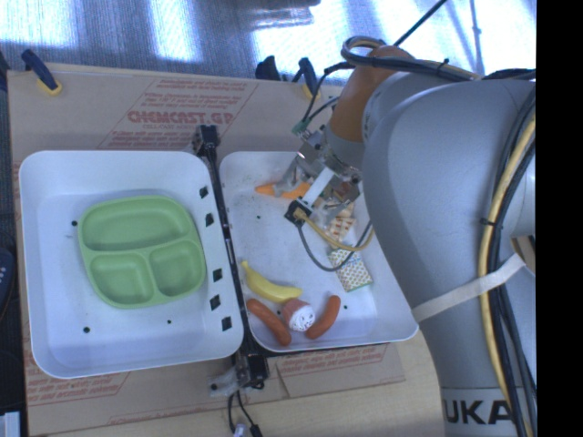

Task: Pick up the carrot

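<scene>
Two white bins sat side by side on the worktop, and in the right bin [387, 321] the carrot [281, 189] lay near the far wall, touching or just left of the hand [308, 182], whose grip I cannot tell.

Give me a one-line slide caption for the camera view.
KUKA arm's gripper reaches down at the small orange carrot in the right white bin; green divided plate sits left.

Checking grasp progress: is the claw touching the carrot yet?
Cannot tell. In the camera view the claw sits right at the carrot in the right bin, hiding any contact or gap.
</scene>
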{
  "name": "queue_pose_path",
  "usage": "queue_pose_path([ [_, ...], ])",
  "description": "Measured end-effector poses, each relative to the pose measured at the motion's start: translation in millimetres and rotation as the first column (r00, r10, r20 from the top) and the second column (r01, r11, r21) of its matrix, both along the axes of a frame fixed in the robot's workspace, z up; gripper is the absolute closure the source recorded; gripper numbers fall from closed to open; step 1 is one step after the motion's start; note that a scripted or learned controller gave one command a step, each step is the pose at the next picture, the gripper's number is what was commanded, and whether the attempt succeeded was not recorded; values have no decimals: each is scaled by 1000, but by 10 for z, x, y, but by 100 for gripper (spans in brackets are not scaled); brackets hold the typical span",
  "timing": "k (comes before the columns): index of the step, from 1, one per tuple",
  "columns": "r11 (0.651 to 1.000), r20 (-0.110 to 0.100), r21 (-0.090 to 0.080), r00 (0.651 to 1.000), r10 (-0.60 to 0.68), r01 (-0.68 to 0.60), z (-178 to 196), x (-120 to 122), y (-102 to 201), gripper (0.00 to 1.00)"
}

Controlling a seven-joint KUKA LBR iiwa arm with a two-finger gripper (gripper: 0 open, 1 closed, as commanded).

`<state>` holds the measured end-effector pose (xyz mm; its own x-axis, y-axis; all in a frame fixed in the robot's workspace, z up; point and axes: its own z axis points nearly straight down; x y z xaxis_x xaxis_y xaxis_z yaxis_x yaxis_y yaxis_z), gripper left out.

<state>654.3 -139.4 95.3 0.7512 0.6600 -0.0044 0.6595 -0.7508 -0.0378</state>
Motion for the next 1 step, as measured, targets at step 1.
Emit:
queue_pose_path([
  [1,972,3,3,972,-236,236,-10,-55,-100,0],
])
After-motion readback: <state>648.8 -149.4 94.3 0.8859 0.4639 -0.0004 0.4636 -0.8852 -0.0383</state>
